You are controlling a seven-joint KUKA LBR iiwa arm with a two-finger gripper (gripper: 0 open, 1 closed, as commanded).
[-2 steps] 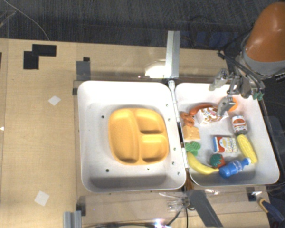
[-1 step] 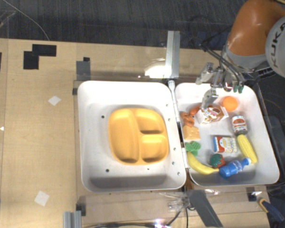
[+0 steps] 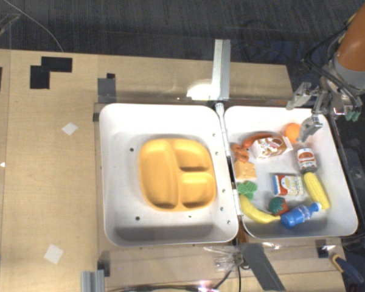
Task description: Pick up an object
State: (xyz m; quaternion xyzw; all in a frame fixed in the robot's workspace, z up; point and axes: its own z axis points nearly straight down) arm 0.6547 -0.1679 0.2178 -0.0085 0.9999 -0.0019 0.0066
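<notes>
Claw (image 3: 309, 128) over right bin (image 3: 344, 163), grip state unclear; arm (image 3: 358, 47) cut off at frame edge.

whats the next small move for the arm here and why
Probably lower the pincer a little toward the orange ball just beside it. It hangs over the back corner of the right bin with nothing between its fingers, while the toys lie crowded in that bin: a small jar and corn cob sit close below. The ball looks nearest.

Single fixed camera above the bench (image 3: 42, 181), angled downward, moderate distance; both white bins (image 3: 118, 163) fully framed, arm (image 3: 356, 47) entering right.
</notes>
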